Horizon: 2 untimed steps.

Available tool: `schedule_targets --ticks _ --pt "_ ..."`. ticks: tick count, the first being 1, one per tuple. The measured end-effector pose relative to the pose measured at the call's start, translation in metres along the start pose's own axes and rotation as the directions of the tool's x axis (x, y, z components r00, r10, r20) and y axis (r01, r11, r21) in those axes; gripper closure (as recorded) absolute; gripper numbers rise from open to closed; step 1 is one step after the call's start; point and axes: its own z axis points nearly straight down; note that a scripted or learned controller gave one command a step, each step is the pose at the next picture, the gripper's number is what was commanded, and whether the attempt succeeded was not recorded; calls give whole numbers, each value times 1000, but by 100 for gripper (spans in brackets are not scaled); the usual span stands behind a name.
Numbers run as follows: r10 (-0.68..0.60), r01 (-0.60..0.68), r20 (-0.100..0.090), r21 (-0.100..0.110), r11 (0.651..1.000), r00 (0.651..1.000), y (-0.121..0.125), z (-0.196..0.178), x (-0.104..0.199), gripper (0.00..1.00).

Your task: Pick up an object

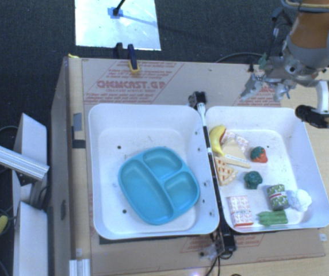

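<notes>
Nearest the camera, along the front wall of the right-hand shallow white bin (320, 206), lie a flat red-and-white printed packet (240, 210), a green knobbly pickle-like piece (272, 217), a small green-and-red labelled can (276, 196) and a crumpled white lump (299, 199) touching the can's right side. Just behind them sits a dark green broccoli-shaped toy (253, 179), with a tan waffle-patterned wedge (225, 171) to its left against the wall between the bins. Further back rest a red strawberry-shaped toy with a green top (259, 153), a pale cream flat slice (234, 153) and a yellow curved banana (217, 138) — the banana close to the dividing wall.

In the left-hand shallow white bin (104, 154), a light blue plastic tray with three compartments (159, 184) lies flat toward the front right corner.

Beyond both bins, I hang over the brown cardboard sheet with red lettering (147, 82) that covers the bench. My gripper (263, 88) hovers above the back rim of the right bin, well apart from every object inside it. My fingers point down and splay apart — released, nothing between them. Above them my grey wrist rises into the orange band (325, 13).

Farthest off, a shiny square metal plate (115, 16) lies on the dark floor.
</notes>
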Motion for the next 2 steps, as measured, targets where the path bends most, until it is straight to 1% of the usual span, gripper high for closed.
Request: schedule_targets --ticks 1,2 --pt "2 -2 0 4 1000 1000 -60 141 -45 0" --pt "2 -2 0 2 1000 1000 -85 179 -47 0"
